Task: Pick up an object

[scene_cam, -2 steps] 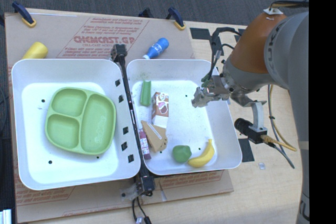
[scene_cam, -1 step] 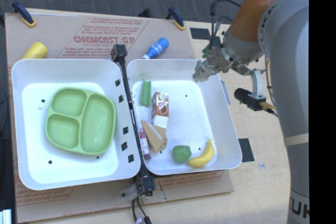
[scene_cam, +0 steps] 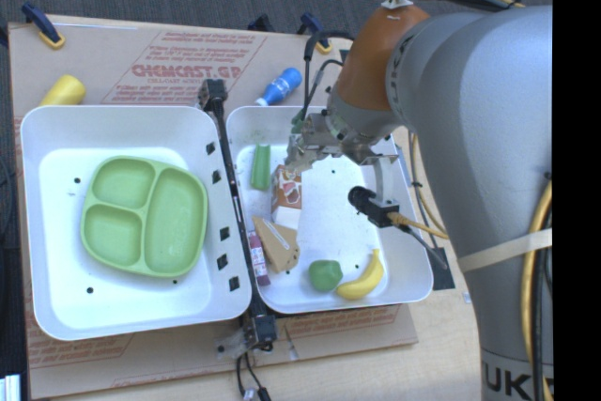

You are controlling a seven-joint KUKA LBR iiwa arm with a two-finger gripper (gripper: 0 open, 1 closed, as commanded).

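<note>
My gripper (scene_cam: 299, 151) hangs over the back left part of the right bin (scene_cam: 406, 244), its tip just above a red and white packet (scene_cam: 287, 193). A green cylinder (scene_cam: 260, 166) lies to the gripper's left against the bin wall. Nearer the front lie a tan wedge (scene_cam: 278, 244), a thin purple bar (scene_cam: 257, 254), a green round fruit (scene_cam: 325, 274) and a yellow banana (scene_cam: 364, 279). The grey arm with its orange band covers the bin's right rear corner.
The left bin (scene_cam: 47, 202) holds a green divided plate (scene_cam: 145, 215). Behind the bins, on the cardboard sheet (scene_cam: 178, 66), lie a blue bottle (scene_cam: 280, 87) and a yellow object (scene_cam: 64, 90). Black clips (scene_cam: 214, 93) join the bins along the middle wall.
</note>
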